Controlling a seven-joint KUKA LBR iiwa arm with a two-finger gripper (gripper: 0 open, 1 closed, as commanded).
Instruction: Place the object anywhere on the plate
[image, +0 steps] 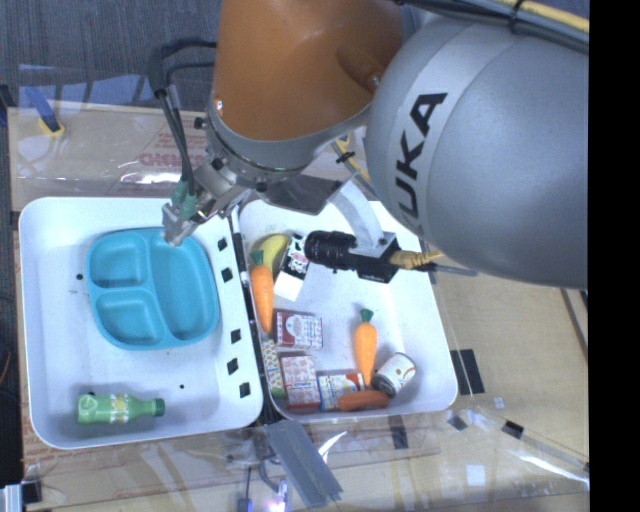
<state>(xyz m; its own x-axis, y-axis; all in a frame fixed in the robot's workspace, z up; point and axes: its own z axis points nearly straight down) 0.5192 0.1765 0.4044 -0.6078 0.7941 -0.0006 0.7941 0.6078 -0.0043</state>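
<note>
Bottle (118, 407) first: a small green one lies on its side in the left bin (40, 330), well below the tool and to its left, apart from everything else. It looks like light, hard plastic, likely smooth and apt to roll, so a grip across the middle of its body would be the safest hold.

Next comes the blue plate (150, 290), divided into compartments, flat on the floor of the same bin. Nothing rests on it. The tool (180, 218) hangs over the plate's upper right corner, at or just above the rim. Whether it is open or closed cannot be told from this angle, and nothing can be seen in its grasp.

Right of the tool, across the wall between the bins, the right bin (430, 330) holds the other candidates: a long carrot (261, 290) just below and right of the tool, a banana (270, 247) beside it, small printed boxes (298, 328) lower down, then a shorter carrot (366, 343) and a little can (397, 373) farthest off. All seem to be light toy pieces. The carrots taper, so they are best held at the thick end. The boxes offer flat sides.
</note>
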